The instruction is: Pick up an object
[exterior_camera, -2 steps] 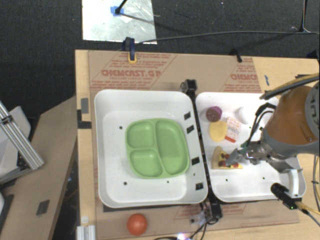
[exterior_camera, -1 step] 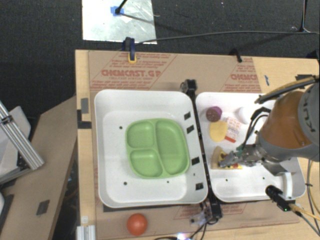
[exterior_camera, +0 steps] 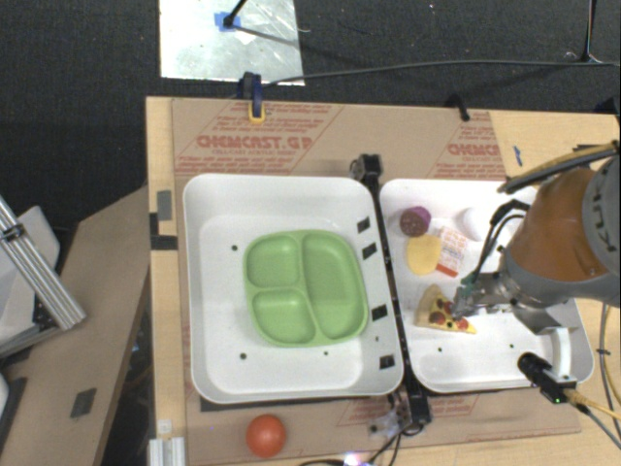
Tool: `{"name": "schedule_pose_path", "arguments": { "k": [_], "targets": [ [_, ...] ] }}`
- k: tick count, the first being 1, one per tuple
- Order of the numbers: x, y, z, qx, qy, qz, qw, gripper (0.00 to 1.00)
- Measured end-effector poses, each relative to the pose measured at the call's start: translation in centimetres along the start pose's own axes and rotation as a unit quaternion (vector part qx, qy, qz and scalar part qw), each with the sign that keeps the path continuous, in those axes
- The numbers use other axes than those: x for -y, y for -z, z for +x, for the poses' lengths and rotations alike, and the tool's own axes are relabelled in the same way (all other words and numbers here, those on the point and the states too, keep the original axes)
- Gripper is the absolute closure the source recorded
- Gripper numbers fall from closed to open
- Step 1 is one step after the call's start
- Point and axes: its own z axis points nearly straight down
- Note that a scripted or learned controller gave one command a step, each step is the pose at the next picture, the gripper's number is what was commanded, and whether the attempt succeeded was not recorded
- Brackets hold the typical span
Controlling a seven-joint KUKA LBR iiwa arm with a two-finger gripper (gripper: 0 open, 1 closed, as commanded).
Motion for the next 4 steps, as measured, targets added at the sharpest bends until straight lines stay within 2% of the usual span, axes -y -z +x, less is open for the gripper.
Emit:
{"name": "schedule_pose_path", "arguments": {
  "k": [1, 2, 3, 4],
  "targets": [
    [0.3, 6.1, 0.0, 0.001, 0.000, 0.007, 1.0000, 1.00],
    [0.1, 11.3, 0.0, 0.001, 0.000, 0.006, 1.0000, 1.00],
    [-0.6, 11.6, 6.1, 0.000, 0.004, 0.007, 1.0000, 1.00],
    [0.3, 12.1, 10.7, -0.001, 0.003, 0.008, 1.0000, 1.00]
  ]
}}
